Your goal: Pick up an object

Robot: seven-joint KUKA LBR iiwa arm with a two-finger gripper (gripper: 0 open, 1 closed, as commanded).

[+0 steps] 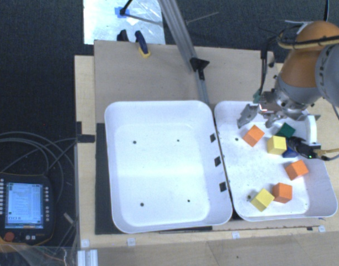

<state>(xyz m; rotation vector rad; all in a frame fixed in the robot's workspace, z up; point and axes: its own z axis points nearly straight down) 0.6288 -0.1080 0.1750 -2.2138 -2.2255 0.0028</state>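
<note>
Stock at this moment, taken left to right, each place reckoned from my gripper (262, 114).

1. Pendant (20, 206): far to my gripper's left, off the bench, screen lit. Not part of the job.
2. Left bin (111, 148): well to the left of my gripper, beyond the divide between the two bins. I see nothing in it that I could pick.
3. Right bin (225, 148): my gripper hangs over its far part. All the stock lies here.
4. Orange block (253, 135): just below my gripper and nearest to it; I judge it the likeliest pick. It lies on the bin floor.
5. Yellow block (262, 199): near the bin's front edge, well apart from my gripper.
6. Second yellow block (276, 144): just to the right of the orange one, near my gripper.
7. Second orange block (282, 192): beside the front yellow block, well apart from my gripper.
8. Green block (285, 129): just to my gripper's right, partly under my wrist.
9. Third orange block (296, 169): to the right and toward the front.

Gripper state: I cannot tell from this angle how it is set; I see no block in it.

Progress: reach into the bin done. Grasp and lift not yet done; every block I can see rests on the bin floor.
</note>
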